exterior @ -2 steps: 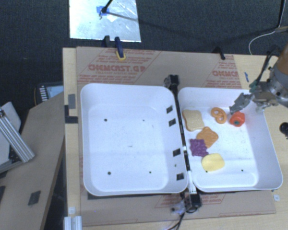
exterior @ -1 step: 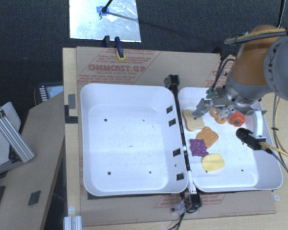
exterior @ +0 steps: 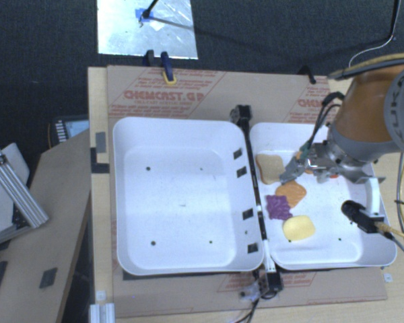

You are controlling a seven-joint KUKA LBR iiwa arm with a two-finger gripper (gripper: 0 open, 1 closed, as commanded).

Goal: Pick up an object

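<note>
I see the left bin (exterior: 178,200) bare white. In the right bin (exterior: 323,247) lie 4 items: tan piece (exterior: 269,167), purple piece (exterior: 279,207), orange piece (exterior: 293,192), yellow piece (exterior: 299,228). The gripper (exterior: 293,170) hovers just beside the tan piece; I cannot tell its pincer state.

Red print reading "CHEMCAST" followed by "G P" runs across the brown protective sheet (exterior: 188,89) under the bins, clearest at the upper left. The same red lettering repeats at a slant toward the upper right and along the sheet's lower edge, too broken to read.
</note>
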